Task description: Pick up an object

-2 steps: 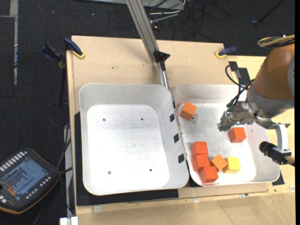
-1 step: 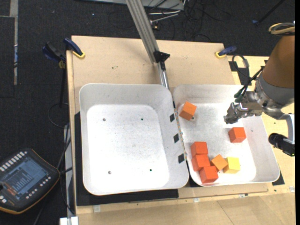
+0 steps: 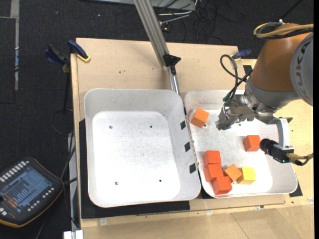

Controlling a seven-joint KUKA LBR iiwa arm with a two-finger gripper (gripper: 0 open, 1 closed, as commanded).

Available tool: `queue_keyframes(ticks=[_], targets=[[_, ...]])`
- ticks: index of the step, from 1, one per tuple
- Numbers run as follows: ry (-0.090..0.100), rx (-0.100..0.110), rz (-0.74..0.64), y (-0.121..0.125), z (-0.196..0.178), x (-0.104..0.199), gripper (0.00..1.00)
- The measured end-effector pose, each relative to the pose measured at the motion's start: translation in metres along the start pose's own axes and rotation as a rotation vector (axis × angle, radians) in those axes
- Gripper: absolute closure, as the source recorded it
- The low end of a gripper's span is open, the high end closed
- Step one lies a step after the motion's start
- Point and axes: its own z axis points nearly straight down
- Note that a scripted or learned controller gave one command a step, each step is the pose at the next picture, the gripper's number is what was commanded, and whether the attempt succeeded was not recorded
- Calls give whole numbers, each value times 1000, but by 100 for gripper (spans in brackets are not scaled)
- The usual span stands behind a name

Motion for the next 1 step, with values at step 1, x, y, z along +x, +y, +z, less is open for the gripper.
queue_keyframes(ticks=[1], targets=[[0, 2, 0, 11, 14, 54, 100]])
